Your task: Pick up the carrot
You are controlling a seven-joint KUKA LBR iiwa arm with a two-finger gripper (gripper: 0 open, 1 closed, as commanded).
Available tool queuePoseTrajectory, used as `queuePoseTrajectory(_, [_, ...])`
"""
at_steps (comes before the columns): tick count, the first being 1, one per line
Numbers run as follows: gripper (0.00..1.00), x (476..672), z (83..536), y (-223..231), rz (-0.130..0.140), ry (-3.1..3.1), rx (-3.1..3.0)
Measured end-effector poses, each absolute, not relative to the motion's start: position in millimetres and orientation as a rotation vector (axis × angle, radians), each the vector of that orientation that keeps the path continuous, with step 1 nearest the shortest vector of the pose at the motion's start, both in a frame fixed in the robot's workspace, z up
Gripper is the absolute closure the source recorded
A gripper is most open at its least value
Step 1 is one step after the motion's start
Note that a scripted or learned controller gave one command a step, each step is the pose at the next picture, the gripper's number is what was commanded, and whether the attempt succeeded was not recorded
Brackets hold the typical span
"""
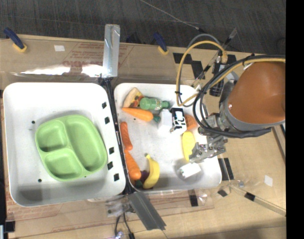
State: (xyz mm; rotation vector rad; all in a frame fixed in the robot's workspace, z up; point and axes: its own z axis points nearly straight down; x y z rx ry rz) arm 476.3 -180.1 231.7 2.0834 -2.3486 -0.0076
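The carrot (137,114), orange and tapering to the right, lies flat in the upper left part of the right bin (164,183), just below a green bottle (153,103) and a pizza slice (132,96). My gripper (204,150) hangs over the right side of the same bin, well to the right of the carrot and lower in the view. It sits beside a yellow fruit (188,144) and above a white block (189,171). The wrist's cables and metal parts hide its tips. Nothing shows in its grasp.
Along the right bin's left wall lie a red-orange stick (124,135), another orange piece (133,167) and a banana (152,172). A white and black item (177,118) sits mid-bin. The left bin (12,133) holds a green divided plate (70,146).
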Motion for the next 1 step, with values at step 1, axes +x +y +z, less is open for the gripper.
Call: queuePoseTrajectory(1, [1.0, 477.6, 246.2, -154.3, 0.001, -2.162, 2.284])
